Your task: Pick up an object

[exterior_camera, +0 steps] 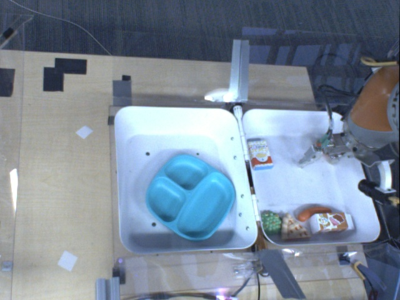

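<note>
My gripper [311,155] hangs over the bare middle of the right bin [350,180], coming in from the orange-banded arm [375,108] at the right edge. Nothing shows in it. A small white and orange carton [260,154] lies against the bin's left wall, a short way left of the gripper. Along the bin's front wall lie a green item [270,220], a brownish packet [294,228], an orange item [308,212] and a white and orange bottle [331,222]. A blue divided plate [190,195] rests in the left bin [134,142].
A metal post [239,70] stands behind the seam between the two bins. Cables [331,99] trail near the arm at the back right. Black markers [62,72] sit on the wooden bench to the left.
</note>
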{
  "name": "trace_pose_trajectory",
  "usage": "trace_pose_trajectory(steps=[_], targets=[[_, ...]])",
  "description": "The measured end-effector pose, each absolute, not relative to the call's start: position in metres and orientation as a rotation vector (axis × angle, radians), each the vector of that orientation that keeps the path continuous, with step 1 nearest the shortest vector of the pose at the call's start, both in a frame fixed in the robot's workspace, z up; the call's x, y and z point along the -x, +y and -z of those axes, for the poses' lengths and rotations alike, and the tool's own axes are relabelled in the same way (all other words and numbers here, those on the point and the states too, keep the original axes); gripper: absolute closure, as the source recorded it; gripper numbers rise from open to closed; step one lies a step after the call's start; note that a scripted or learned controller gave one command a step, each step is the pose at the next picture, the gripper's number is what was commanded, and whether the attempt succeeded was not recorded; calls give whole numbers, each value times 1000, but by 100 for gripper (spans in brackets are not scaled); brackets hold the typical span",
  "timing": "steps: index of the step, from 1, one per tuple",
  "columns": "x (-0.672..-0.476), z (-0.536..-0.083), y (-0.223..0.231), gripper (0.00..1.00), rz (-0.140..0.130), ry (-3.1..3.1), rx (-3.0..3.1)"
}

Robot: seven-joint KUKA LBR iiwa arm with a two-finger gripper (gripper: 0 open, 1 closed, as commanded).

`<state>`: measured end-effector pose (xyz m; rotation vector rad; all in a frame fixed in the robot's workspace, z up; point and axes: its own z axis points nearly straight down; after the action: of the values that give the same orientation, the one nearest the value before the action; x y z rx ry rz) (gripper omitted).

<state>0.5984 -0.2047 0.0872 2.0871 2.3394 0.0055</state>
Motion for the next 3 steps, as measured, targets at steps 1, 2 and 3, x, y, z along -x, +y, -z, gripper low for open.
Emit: trace_pose_trajectory(steps=[1, 2, 3], targets=[[-665, -88, -204, 0, -1, 2460, -1959], [-668, -86, -132, 0, 11, 2597, -1765], [-672, -100, -128, 100, -4, 2593, -1753]])
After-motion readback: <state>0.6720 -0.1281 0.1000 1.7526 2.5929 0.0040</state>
